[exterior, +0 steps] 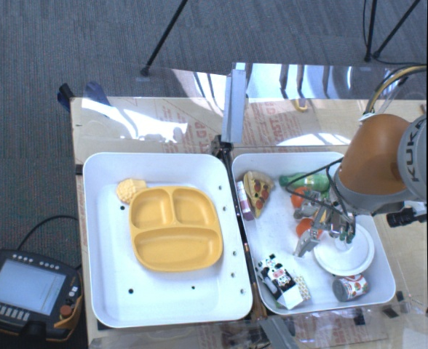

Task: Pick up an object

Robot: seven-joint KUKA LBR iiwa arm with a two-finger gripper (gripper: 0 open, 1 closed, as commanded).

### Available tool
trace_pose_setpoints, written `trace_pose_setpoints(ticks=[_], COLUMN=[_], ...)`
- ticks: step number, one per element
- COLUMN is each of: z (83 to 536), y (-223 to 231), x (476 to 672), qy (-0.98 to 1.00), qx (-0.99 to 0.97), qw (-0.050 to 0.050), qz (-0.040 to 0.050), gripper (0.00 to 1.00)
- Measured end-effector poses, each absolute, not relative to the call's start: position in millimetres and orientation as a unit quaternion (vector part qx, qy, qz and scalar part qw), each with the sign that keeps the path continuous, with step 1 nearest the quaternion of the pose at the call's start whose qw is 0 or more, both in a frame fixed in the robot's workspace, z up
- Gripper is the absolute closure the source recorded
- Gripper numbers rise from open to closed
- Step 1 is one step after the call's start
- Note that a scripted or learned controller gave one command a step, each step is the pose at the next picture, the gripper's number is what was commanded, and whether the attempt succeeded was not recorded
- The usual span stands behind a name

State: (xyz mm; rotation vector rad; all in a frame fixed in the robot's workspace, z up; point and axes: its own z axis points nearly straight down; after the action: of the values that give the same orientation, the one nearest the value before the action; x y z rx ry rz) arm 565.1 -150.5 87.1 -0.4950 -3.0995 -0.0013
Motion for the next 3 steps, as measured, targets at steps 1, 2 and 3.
trace_pose_setpoints(ticks=[1,2,3], z=[97.8,97.8,86.8], y=[-150.0,-149.9,-125.1], x=[566.8,566.9,567.4], qy=[-0.988,-0.988,-0.966], qx=[-0.157,-0.157,-0.26], qw=[-0.001,-0.001,0.001], qz=[-0.0009,-0.0009,-0.0004], gripper=[1.0,0.0,0.0])
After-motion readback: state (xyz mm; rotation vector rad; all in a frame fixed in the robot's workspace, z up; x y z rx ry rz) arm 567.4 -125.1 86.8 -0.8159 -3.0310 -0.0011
